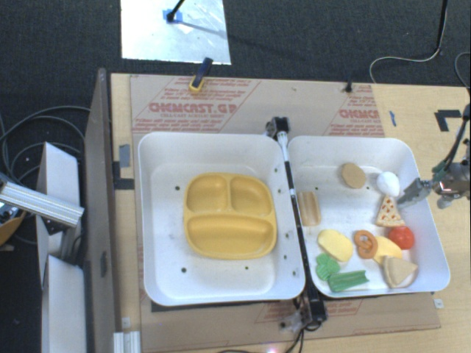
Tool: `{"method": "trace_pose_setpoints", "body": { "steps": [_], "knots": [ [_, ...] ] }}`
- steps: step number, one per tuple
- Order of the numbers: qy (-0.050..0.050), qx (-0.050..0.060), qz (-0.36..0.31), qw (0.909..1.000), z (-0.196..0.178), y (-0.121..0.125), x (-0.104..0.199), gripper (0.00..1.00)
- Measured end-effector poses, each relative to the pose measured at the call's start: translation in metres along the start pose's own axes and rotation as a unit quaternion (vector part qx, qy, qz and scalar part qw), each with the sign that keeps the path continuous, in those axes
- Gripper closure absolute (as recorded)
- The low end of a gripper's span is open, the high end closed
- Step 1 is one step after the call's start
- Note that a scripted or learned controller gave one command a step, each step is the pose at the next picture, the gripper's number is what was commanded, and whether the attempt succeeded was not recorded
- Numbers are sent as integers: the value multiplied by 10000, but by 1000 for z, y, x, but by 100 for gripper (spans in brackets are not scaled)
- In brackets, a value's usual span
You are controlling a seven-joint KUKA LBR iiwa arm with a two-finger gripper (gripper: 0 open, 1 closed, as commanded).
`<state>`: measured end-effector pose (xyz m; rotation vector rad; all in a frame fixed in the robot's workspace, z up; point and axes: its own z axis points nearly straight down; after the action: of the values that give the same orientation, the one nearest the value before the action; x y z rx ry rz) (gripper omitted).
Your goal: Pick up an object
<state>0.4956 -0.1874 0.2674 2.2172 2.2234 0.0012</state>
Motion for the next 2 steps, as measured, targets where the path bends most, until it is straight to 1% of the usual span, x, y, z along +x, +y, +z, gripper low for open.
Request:
{"method": "trace_pose_setpoints", "body": {
  "steps": [1, 2],
  "knots": [
    [34, 61, -24, 10000, 121, -11, 63, 0],
    [-15, -4, 26, 10000, 103, -9, 8, 0]
  ]
}}
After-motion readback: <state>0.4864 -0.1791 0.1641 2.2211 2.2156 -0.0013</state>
